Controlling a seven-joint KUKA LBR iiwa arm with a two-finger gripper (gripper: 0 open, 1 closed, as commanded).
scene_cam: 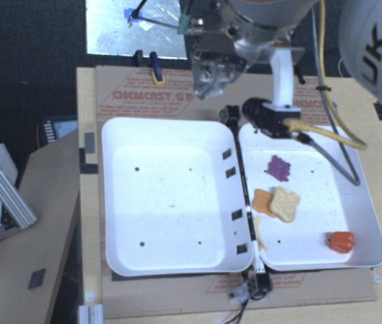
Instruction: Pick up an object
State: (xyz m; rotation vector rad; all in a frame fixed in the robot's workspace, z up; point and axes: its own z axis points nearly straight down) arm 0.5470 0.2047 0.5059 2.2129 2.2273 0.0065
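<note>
The right bin holds a purple grape bunch, a tan bread slice lying partly over an orange cheese slice, and a red-orange pepper near the front right corner. My gripper hangs high above the bench, over the cardboard behind the left bin, far from all of these objects. Nothing shows between its fingers.
The left bin is to the left of the right bin, with black clips along the shared rim. A yellow cable and a black fitting lie over the right bin's back edge. A blue clamp sits on the cardboard.
</note>
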